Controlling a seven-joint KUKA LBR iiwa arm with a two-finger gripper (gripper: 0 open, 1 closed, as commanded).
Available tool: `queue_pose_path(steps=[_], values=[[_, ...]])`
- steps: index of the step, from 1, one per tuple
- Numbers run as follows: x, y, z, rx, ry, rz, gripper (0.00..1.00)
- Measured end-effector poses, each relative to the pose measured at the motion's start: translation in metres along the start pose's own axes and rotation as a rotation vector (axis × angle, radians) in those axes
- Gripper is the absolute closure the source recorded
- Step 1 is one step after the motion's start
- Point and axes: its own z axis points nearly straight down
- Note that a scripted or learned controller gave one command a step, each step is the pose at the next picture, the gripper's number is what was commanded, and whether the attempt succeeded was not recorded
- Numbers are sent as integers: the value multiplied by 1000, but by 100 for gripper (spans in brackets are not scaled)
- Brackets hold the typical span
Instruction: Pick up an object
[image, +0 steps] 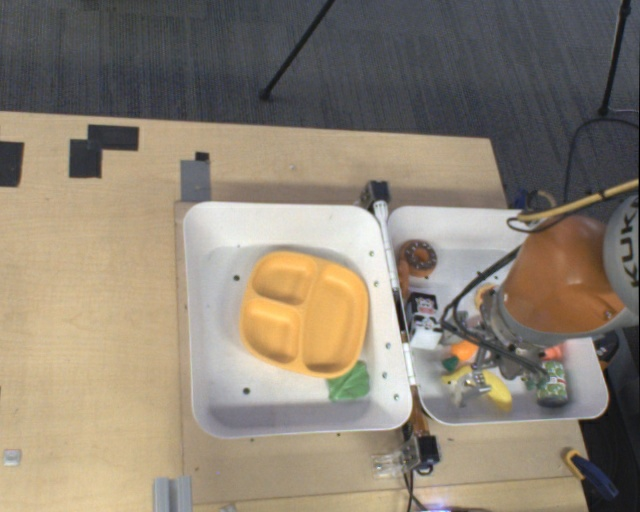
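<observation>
Hovering at the right bin's (590, 400) six o'clock, the gripper (478, 380), finger spacing unclear, should center over the yellow piece (497, 396) before closing.

The arm's orange band (562, 275) hangs low over the right bin (455, 225), the gripper (478, 378) down among a clutter of small things: a yellow piece (497, 395), a green can (552, 385), a chocolate doughnut (417, 257) farther back. In the left bin (205, 300) lies an orange divided tray (303, 311) (a green scrap (350, 384) tucked against its near edge).
</observation>
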Motion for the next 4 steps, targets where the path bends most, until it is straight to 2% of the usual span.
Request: queue_pose_path(steps=[1, 2, 3, 4], values=[[-3, 3, 0, 7, 5, -25, 0], [-8, 1, 0, 5, 11, -85, 0], [-6, 1, 0, 2, -2, -238, 0], [-7, -11, 1, -5, 3, -269, 0]])
